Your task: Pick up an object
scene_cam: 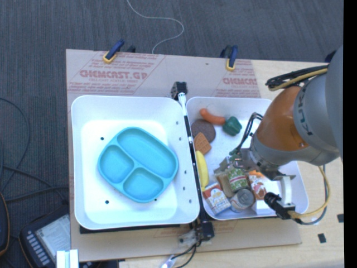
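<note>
One gripper is all I am working with, and it is reaching down into the right bin from the right, its tip sitting among the clutter at the bin's middle. I cannot tell how it is set, because the orange band and grey wrist are blocking my view from above.

Just beneath it I am seeing a green-labelled packet, a tin can lying at the near wall, and a red and white carton beside that; their printing is reading too small for me to make out. A yellow banana is lying along the left wall, with a waffle-like biscuit and a dark round disc above it. Farther back, an orange carrot and a green toy are resting near the far wall, well clear of the arm.

Beyond the divider, the left bin is holding a blue divided plate. Under both bins, the brown board is showing "CHEMCAST GP" in red print, and two clamps are gripping its far edge.
</note>
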`<control>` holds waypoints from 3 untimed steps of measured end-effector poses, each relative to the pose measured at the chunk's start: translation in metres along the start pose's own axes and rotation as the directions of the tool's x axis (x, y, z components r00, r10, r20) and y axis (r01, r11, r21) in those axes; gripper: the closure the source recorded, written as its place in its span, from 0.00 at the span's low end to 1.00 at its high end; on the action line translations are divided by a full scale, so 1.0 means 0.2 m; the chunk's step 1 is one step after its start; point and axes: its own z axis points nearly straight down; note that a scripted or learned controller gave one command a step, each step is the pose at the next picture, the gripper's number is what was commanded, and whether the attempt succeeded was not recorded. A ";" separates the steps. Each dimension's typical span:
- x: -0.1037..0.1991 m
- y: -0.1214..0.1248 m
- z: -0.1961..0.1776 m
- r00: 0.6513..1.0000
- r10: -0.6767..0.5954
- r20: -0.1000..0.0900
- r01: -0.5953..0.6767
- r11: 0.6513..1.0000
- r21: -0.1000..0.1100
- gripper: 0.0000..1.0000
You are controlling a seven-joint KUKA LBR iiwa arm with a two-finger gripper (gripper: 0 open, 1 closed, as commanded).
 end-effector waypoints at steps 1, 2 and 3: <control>0.27 0.33 -0.43 1.000 -0.002 -0.002 0.002 1.000 0.011 1.00; 0.26 0.33 -0.47 1.000 -0.002 0.000 0.002 1.000 0.014 1.00; 0.26 0.33 -0.52 1.000 -0.002 0.002 0.002 1.000 0.015 1.00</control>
